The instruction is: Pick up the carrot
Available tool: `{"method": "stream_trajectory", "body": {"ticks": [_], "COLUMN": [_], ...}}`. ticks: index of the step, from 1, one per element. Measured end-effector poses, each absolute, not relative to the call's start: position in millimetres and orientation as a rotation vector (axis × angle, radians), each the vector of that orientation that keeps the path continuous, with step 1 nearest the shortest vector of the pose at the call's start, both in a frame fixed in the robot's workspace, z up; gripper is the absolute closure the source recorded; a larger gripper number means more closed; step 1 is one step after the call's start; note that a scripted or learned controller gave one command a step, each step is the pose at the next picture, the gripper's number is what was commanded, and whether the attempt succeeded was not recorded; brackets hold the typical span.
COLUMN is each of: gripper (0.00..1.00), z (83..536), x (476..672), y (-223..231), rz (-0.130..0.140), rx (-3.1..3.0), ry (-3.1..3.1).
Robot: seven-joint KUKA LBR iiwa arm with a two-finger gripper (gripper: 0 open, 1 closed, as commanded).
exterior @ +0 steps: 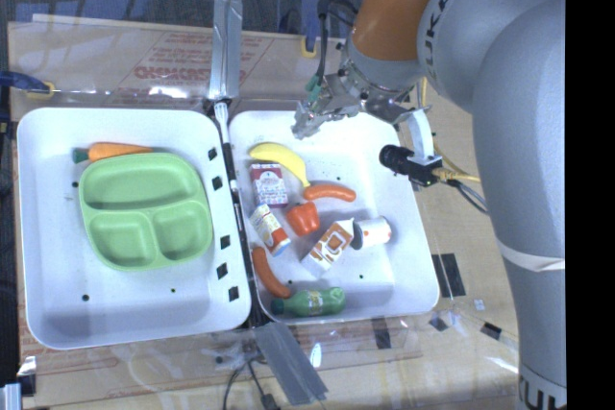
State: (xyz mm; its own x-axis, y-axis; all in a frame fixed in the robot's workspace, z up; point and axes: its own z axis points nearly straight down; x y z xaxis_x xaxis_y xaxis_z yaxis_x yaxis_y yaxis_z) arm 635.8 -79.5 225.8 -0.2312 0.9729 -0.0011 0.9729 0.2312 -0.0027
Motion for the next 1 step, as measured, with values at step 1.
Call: {"method": "stream_trajectory", "body": {"ticks": [1], "gripper": [0.00], "z": [225.8], "x": [635.8], "y": [-79.6], "rz": [0.005], "rx": [-1.947], "ry": [-2.465]}}
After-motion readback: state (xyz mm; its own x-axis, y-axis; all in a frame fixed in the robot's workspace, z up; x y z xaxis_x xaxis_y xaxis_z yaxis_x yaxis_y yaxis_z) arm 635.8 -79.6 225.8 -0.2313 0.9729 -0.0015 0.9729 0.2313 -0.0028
